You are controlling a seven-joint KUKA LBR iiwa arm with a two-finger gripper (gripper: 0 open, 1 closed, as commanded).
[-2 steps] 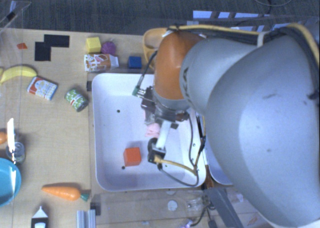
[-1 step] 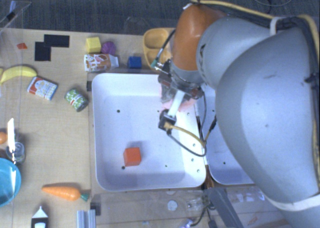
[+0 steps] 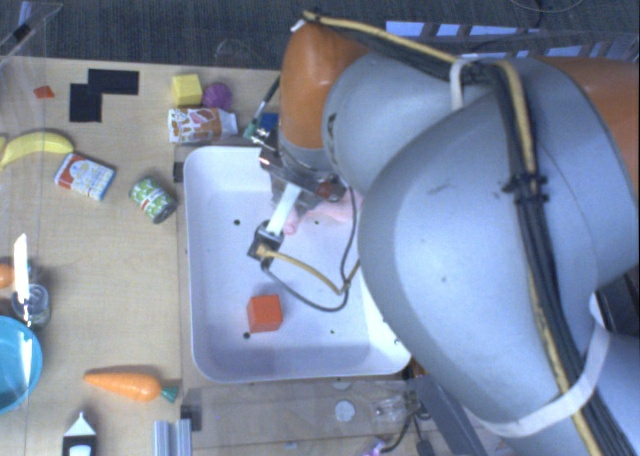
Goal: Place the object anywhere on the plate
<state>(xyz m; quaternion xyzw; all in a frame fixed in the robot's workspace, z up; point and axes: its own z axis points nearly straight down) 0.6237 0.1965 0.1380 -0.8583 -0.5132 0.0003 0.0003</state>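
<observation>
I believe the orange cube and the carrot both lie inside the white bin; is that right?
Only the orange cube lies inside the white bin; the carrot lies outside it, on the wooden surface to its left, as the camera view shows.

orange block [image 3: 265,313] in white bin [image 3: 215,344]

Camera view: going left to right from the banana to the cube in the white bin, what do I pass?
banana → carton → can → cube
</observation>
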